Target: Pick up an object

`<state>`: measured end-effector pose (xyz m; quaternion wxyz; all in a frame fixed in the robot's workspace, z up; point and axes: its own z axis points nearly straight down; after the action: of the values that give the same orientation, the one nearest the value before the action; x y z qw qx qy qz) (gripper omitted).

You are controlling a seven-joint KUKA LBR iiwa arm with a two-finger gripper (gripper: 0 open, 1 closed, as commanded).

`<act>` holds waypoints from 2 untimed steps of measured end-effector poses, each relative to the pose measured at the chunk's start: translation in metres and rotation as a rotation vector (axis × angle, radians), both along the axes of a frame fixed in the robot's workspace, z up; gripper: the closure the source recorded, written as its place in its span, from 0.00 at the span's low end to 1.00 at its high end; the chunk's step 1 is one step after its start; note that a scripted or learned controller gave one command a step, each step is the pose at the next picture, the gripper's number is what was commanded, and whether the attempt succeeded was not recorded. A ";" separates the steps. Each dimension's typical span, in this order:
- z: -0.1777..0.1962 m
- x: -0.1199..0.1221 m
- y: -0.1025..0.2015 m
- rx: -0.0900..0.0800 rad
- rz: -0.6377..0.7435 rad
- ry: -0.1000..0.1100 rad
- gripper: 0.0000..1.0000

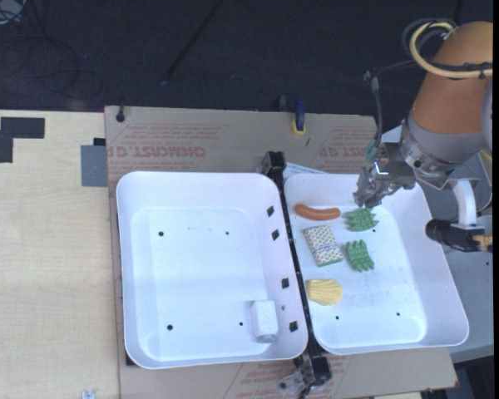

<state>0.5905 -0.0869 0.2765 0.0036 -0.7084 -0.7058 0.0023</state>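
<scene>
The right bin [432, 314] holds an orange sausage [317, 212], a patterned green-and-white block [323, 244], a yellow corn-like piece [324, 291] and two green leafy pieces [360, 256] [362, 219]. My gripper [369, 193] hangs over the bin's far part, just above the upper green piece and to the right of the sausage. I see nothing between its fingers. In the left bin [141, 223] a small white block [264, 318] lies near the front right corner.
A black divider [287, 256] runs between the two bins. The bins rest on a cardboard sheet [200, 144] on the wooden bench. A blue and yellow clamp [298, 115] stands at the cardboard's far edge.
</scene>
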 end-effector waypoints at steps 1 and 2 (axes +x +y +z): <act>-0.023 -0.025 -0.087 -0.004 -0.005 -0.002 1.00; -0.018 -0.106 -0.129 -0.001 -0.002 -0.002 1.00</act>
<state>0.4842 -0.2159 0.2585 0.0028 -0.7092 -0.7050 0.0019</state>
